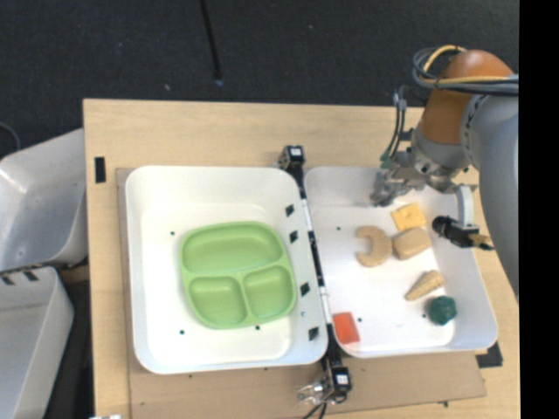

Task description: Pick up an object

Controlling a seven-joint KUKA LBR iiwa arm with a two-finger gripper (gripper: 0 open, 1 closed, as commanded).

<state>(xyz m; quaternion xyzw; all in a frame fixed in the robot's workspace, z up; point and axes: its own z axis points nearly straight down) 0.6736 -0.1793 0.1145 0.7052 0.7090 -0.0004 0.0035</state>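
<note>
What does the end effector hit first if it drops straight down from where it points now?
Most likely bare floor of the right bin, near its back edge. The end effector hangs just left of the yellow block, which looks clear of its line, though depth from this slanted view is uncertain.

arm point(476, 103): cut off right | end effector point(389, 188): finger state unclear

- Smooth grey rounded arm casing point(500, 160), matte, filling the right side.
- Glossy orange band point(454, 94) above the wrist, dome-like on top, tapering below.
- Thin dark and pale cables point(425, 60) looped beside the orange band; another strand runs down its left flank.
- Grey metallic tool point(385, 192) under the wrist, blocky, small parts blurred.
</note>
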